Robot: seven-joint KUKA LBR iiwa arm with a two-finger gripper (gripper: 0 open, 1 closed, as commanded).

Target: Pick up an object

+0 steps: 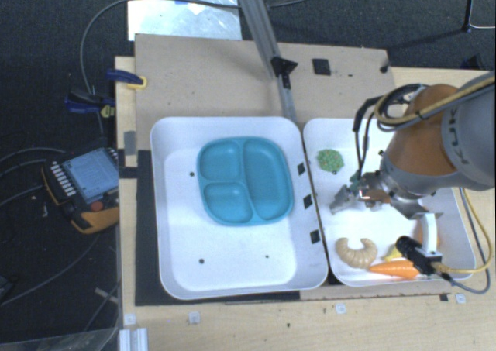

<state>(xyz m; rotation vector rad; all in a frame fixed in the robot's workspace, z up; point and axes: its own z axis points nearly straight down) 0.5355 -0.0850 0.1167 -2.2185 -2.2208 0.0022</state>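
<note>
We judge the approach step: the gripper [346, 198] hovers in the right bin [325, 252]; jaw state unclear. Next, descend onto the croissant [356, 252].

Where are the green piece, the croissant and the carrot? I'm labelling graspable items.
green piece [330, 160], camera view, its middle.
croissant [356, 252], camera view, middle of its curve.
carrot [394, 268], camera view, its orange body.
</note>
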